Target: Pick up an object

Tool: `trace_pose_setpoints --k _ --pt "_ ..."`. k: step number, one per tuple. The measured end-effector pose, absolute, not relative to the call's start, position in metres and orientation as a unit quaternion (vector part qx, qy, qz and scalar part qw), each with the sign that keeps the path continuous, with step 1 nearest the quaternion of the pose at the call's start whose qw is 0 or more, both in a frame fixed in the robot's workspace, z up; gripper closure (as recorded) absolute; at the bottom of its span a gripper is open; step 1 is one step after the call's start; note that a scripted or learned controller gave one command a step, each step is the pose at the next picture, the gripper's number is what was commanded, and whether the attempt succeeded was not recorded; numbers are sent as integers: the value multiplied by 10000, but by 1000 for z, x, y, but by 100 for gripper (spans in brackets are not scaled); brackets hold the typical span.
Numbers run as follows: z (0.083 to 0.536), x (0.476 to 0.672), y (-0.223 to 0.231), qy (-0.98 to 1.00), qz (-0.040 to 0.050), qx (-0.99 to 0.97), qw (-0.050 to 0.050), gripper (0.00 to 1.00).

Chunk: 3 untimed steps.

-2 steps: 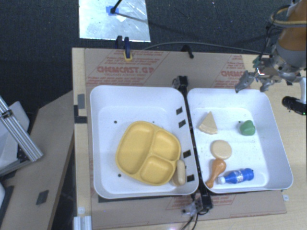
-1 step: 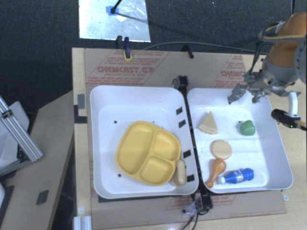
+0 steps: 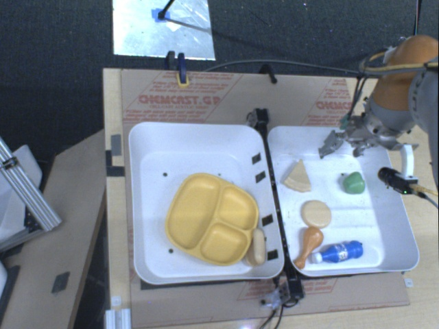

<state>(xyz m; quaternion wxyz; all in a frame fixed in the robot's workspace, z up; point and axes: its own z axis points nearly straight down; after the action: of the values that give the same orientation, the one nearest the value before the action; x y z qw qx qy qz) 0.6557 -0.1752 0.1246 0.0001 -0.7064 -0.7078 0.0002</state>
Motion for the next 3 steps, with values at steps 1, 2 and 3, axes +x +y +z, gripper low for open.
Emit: trace_pose_setpoints --k 1,2,3 --pt "139 658 -175 -7083 -17 -7059 -26 100" --pt "205 660 -174 -7087 -23 -7055 -40 100" --pt "210 662 -174 -7088 -11 -7054 -18 100"
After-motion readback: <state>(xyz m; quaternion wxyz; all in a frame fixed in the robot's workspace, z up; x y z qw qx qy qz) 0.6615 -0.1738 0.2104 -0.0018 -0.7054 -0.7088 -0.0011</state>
